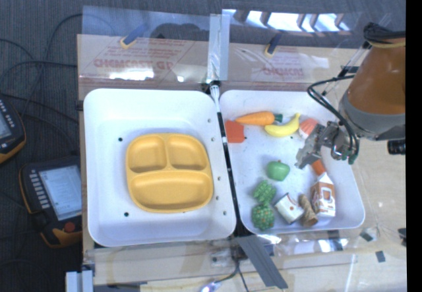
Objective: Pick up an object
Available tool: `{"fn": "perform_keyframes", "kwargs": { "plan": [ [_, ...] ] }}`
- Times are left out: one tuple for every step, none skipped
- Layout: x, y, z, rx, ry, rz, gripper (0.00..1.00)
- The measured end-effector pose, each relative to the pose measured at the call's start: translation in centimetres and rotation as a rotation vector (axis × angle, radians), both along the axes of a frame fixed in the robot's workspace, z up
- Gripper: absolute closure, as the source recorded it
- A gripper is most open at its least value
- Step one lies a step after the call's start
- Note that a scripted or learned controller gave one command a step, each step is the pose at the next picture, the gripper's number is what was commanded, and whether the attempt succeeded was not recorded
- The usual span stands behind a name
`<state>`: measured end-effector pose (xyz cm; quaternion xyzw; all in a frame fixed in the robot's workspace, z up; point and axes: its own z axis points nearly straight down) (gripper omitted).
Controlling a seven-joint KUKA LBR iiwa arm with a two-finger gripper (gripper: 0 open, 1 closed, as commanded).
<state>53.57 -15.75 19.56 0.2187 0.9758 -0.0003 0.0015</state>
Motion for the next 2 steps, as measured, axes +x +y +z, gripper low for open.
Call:
{"fn": "perform_keyframes", "kwargs": {
  "plan": [
    [-3.8, 0.2, -10.4, -0.004, -0.013, 0.157, 1.00],
    [-5.0, -1.3, 5.9, -0.002, -0.001, 0.214, 1.00]
  ]
}}
